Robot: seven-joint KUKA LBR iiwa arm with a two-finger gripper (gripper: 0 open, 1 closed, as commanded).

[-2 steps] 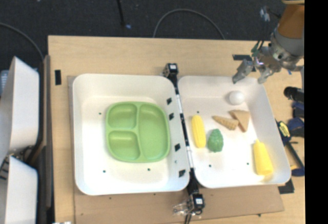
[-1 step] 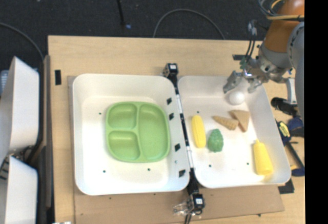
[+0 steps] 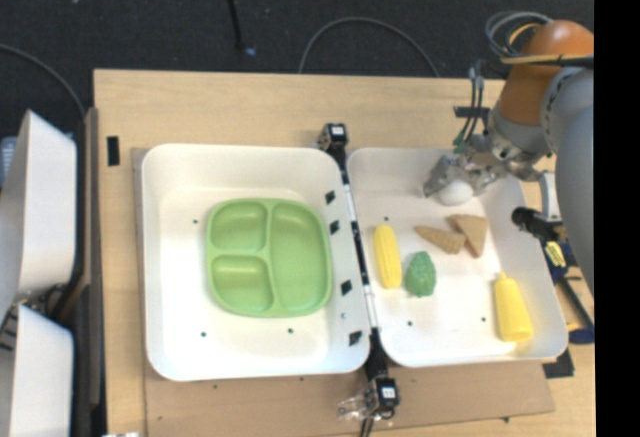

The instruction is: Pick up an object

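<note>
In the right bin (image 3: 400,325), the hand (image 3: 452,183) sits at a white egg-shaped object (image 3: 456,192); whether it grips is unclear.

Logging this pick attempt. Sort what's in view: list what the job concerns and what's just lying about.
For the job:
- claw
- white egg-like object just under it
- right bin

Lying about:
- corn cob
- green lump
- tan wedges
- yellow piece
- green divided tray in left bin
</note>
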